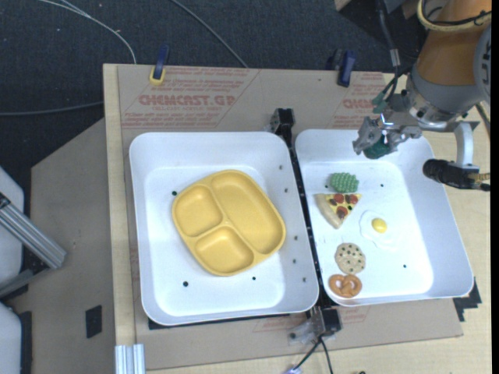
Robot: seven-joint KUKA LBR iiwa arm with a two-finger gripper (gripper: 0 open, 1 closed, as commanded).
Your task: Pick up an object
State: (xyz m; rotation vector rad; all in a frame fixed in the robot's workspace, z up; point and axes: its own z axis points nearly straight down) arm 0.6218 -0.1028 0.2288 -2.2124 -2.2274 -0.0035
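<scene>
Upper right of the frame — the gripper [377, 143] hangs over the right bin [437, 279], fingers pinching a small teal object [381, 149]. Below it sit a green piece [343, 182], pizza slice [337, 206], fried egg [379, 227], cookie [350, 257] and pretzel [345, 286] — yellow tray [227, 221] at left.

I have a single fixed camera mounted above the surface [234, 92], looking down at a slant so both white bins sit side by side in frame, the left bin [148, 209] and the right bin [421, 232]. It stands back enough to take in dark floor beyond the far edge, and the arm [456, 45] enters from my upper right.
</scene>
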